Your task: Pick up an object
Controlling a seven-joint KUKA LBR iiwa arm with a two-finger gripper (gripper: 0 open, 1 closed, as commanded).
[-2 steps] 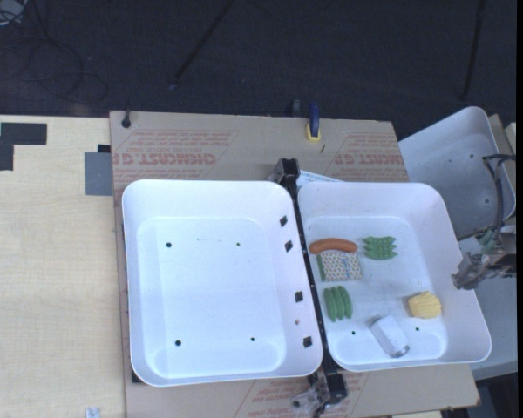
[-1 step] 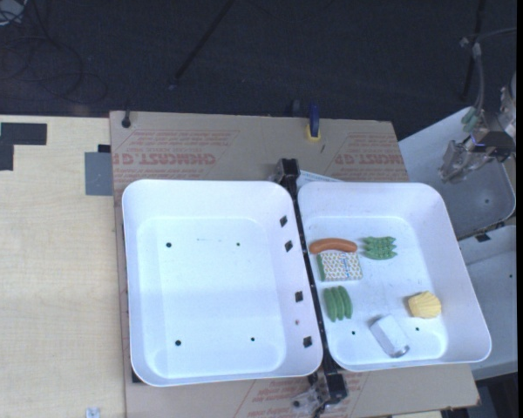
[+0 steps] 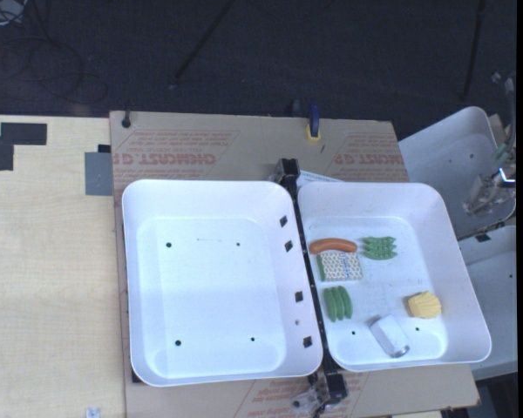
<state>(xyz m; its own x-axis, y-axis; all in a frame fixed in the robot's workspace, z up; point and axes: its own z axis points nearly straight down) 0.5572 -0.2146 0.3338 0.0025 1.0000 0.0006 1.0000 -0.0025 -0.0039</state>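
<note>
The right bin point(image 3: 460, 259) holds several small objects. An orange sausage-shaped piece point(image 3: 333, 246) lies by the bin's left wall, with a green pod point(image 3: 379, 248) to its right. Just below the sausage sits a white patterned square point(image 3: 341, 266), and under that a green bumpy piece point(image 3: 336, 303). A yellow lump point(image 3: 424, 305) rests toward the right, and a pale grey cylinder point(image 3: 389, 335) lies near the front wall. The grey arm point(image 3: 453, 159) is drawn back past the bin's right rim, with my gripper point(image 3: 495, 190) at the view's right edge, away from every object.
The left bin point(image 3: 135, 277) stands beside the right one, joined by a black clip strip point(image 3: 295, 273). Both rest on a cardboard sheet point(image 3: 209, 146) atop a light wooden bench point(image 3: 44, 277). A blue-and-yellow clamp point(image 3: 314, 124) sits at the cardboard's back edge.
</note>
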